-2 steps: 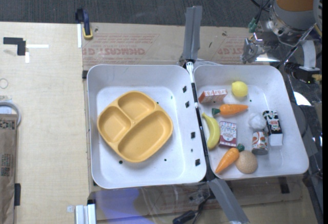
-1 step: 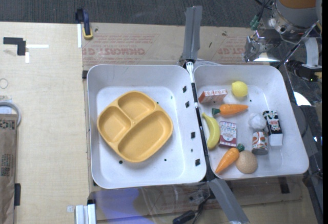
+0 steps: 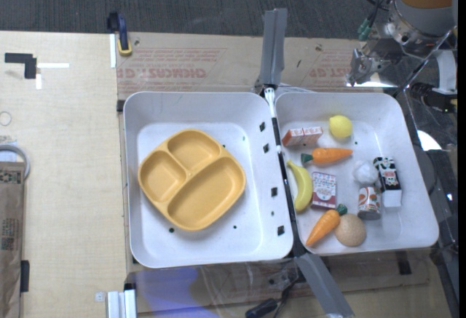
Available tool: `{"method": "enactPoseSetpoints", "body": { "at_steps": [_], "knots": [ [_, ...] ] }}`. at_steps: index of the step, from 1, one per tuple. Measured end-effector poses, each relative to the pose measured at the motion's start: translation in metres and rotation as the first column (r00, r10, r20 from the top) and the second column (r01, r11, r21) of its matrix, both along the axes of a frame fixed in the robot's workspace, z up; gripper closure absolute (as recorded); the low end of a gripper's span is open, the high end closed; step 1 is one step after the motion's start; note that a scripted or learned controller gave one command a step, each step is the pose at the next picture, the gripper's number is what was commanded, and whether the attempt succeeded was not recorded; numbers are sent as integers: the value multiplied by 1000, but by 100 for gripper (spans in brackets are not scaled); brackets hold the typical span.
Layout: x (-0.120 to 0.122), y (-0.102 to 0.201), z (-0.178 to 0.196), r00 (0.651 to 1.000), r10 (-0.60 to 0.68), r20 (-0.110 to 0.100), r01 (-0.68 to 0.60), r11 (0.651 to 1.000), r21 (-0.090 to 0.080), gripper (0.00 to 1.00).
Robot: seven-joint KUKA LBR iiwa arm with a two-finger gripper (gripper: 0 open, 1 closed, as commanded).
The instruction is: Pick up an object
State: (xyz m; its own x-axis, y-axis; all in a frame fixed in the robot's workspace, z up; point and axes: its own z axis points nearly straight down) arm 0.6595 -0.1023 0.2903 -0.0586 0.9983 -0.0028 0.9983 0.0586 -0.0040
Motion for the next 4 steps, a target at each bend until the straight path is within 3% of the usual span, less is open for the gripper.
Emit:
{"method": "enactPoseSetpoints", "body": {
  "at_steps": [3,4],
  "knots": [
    [1,-3,25,1000,-1,-2,1,1000,-2,100],
    [-19,44,105,970,-241,2,241,970,1,100]
  ]
}}
